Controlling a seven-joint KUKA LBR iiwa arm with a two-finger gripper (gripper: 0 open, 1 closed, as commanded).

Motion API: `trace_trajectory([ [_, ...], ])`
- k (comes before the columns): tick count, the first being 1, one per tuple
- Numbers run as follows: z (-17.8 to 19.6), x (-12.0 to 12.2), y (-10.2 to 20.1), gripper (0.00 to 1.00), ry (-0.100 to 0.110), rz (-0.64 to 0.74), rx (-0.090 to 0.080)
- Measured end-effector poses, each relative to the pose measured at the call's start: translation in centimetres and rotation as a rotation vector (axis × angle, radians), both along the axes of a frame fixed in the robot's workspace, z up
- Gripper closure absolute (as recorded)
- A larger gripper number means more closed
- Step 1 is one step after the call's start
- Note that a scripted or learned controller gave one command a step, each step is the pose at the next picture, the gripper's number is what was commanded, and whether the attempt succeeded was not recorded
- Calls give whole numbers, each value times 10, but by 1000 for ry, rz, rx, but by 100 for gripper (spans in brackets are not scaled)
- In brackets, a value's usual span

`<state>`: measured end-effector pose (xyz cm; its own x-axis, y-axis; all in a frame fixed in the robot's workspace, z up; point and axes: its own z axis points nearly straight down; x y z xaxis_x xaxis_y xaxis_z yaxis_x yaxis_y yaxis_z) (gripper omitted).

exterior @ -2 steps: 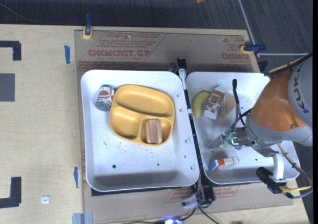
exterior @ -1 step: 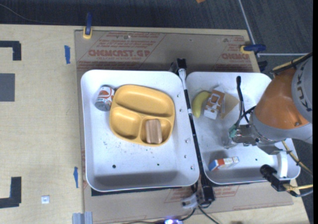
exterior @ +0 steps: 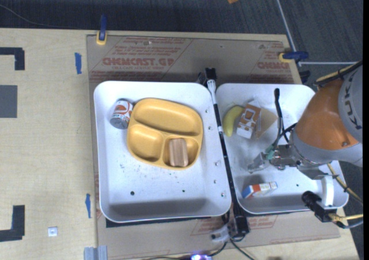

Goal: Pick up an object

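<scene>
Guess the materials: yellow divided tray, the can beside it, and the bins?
Yellow divided tray: looks like moulded plastic, smooth and semi-gloss, with rounded compartments and soft highlights. Can: probably thin metal with a printed red and white label; it lies on its side against the tray. Bins: white with rounded corners and a dull sheen, either painted metal or plastic; the look leaves that open.

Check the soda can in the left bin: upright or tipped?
Tipped. The can lies on its side against the yellow tray, its round end facing the camera.
</scene>
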<state>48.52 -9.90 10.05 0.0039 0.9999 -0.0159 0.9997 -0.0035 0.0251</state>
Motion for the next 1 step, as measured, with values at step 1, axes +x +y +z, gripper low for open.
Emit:
trace_trajectory([
  [1,-11,-3,5,0,14,1,12],
])
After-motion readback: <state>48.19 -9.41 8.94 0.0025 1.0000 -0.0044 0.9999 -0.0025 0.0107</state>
